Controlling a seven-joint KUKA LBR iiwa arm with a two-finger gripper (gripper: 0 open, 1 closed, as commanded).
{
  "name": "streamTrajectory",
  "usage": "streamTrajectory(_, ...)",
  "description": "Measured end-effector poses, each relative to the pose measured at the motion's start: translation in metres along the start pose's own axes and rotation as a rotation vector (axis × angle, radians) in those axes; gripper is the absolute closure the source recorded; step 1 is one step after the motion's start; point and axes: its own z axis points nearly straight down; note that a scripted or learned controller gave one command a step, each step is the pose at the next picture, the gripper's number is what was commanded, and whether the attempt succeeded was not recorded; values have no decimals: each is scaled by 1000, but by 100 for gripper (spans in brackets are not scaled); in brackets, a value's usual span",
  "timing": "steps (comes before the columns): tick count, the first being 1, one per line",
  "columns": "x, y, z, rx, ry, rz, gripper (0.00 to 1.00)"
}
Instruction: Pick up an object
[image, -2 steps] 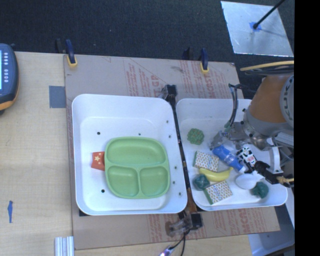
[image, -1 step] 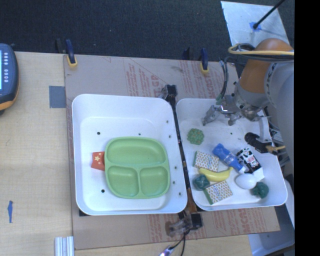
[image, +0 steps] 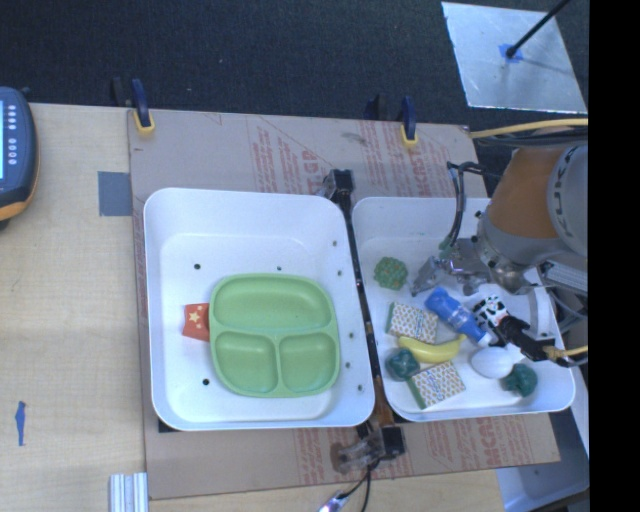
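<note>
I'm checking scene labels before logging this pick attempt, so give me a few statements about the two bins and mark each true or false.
1. The green divided tray lies in the left bin. True.
2. The banana lies in the left bin. False: it lies in the right bin, among the other small things.
3. A red card with yellow stars sits at the tray's left edge. True.
4. The blue bottle rests on the green tray. False: it is in the right bin, above the banana.
5. The gripper is over the right bin. True.
</note>
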Motion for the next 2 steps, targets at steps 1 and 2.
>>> streamTrajectory(1, 16, -33, 0, -3, 0, 0, 0)
streamTrajectory(2, 14, -32, -11, -4, -2, -1, 100)
